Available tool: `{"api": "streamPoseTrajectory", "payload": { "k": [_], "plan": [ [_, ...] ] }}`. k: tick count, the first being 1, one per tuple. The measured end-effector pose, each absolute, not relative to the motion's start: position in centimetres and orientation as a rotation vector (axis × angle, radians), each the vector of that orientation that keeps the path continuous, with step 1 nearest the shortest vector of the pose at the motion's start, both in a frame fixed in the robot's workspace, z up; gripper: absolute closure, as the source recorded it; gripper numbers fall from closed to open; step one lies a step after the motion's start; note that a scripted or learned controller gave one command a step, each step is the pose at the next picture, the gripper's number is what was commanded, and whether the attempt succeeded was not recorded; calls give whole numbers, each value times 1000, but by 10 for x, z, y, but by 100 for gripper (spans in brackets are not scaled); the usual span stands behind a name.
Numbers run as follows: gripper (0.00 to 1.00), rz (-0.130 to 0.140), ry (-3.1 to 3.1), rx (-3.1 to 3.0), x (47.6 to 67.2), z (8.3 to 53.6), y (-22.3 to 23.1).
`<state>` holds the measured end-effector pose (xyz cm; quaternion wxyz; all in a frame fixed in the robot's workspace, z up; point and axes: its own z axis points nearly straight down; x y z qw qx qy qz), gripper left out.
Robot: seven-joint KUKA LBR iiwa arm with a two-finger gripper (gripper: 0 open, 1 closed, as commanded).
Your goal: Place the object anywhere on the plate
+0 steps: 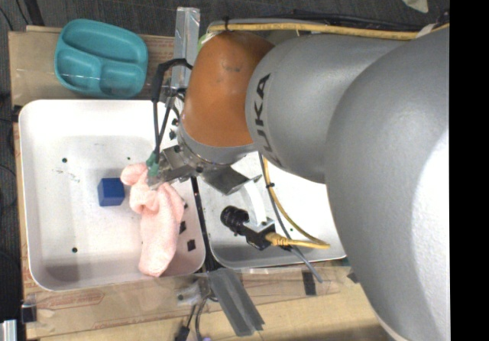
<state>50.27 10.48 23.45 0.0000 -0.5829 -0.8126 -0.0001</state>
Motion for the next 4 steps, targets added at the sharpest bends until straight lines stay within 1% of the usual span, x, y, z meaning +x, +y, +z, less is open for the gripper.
{"api": "streamPoseTrajectory", "payload": {
  "k": [1, 2, 3, 4],
  "plan": [
    [100, 3, -2706, -1591, 476, 115, 141],
    [100, 27, -2670, -1615, 537, 118, 111],
    [100, -1, -2839, -1345, 584, 192, 95],
    [100, 4, -2665, -1658, 563, 146, 132]
  ]
}}
